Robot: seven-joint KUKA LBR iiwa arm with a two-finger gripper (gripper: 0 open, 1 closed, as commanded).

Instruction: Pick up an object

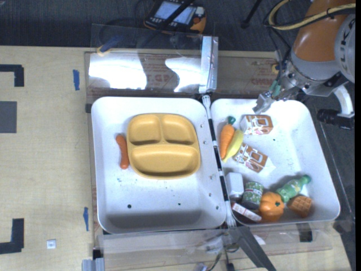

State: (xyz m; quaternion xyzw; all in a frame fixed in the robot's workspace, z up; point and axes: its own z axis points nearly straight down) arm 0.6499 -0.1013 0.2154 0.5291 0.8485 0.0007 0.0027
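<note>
Two white bins sat side by side on the bench [45,151]. The left bin [107,208] held a yellow divided plate [162,144], with an orange sausage-shaped toy [123,151] lying just beside the plate's left edge. The right bin [321,168] held the loose things: a toy carrot [225,140] and a banana [235,144] lying together against the divider, a small carton [257,124] near the bin's far edge, and a second carton [250,158] below it. Along the near edge lay a white block [234,182], a small can [253,193], an orange fruit [272,205], a green bottle [293,187] and a brown waffle-like piece [300,205], crowded close together. The arm reached in from the right, and its jaws [264,103] hung at the far edge of the right bin, just above the upper carton. Nothing showed between them, and whether they stood open or closed could not be told.
</note>
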